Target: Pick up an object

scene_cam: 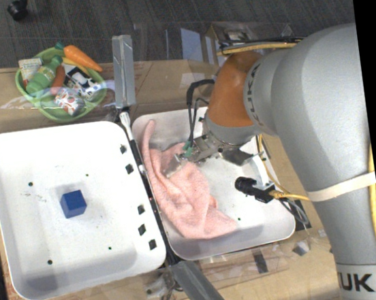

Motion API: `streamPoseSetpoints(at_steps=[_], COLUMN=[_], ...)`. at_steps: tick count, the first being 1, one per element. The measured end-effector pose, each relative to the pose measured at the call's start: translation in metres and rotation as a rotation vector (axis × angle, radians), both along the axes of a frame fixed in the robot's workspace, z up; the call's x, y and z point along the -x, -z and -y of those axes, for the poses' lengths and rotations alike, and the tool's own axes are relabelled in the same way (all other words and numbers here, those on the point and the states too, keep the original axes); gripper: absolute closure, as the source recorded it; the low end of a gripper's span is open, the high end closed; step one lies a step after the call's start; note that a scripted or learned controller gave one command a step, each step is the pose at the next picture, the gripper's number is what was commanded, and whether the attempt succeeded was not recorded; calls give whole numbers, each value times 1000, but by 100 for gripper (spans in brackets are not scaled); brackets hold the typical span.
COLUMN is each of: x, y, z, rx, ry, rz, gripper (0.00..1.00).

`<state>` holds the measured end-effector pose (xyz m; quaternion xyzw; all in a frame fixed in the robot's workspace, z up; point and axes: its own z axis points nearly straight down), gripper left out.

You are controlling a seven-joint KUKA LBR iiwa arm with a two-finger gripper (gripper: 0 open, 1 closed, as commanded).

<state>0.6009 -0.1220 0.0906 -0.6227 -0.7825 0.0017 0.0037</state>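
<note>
The big grey arm [309, 130] is reaching in from the right, its orange band [229, 99] showing just above the wrist, and it is leaning down over the right bin [280, 219]. The end effector [179, 159] is sitting low at the upper part of the pink cloth [183, 194], right at the fabric's surface, and whether it is apart or together I cannot tell, as the tips are blurring into the cloth's folds. The cloth is lying crumpled along the left half of the right bin, one strip running up against the bin's left wall and the wider part spreading toward the bin's front edge. A black cable piece [251, 187] is hanging off the arm over the bin's bare floor, just right of the cloth.

Over in the left bin [25, 270], a small blue cube [73, 203] is sitting alone on the white floor, well apart from the arm. Behind that bin, on the desk [158, 78], a green bowl [49, 109] is holding a jumble of toy items, an orange carrot [81, 57] sticking out on top.
</note>
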Motion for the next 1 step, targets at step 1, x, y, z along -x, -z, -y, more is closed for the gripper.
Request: streamPoseSetpoints(at_steps=[1], x=[-19], y=[-2], z=[-12], rx=[1], ry=[-14], rz=[6], gripper=[0])
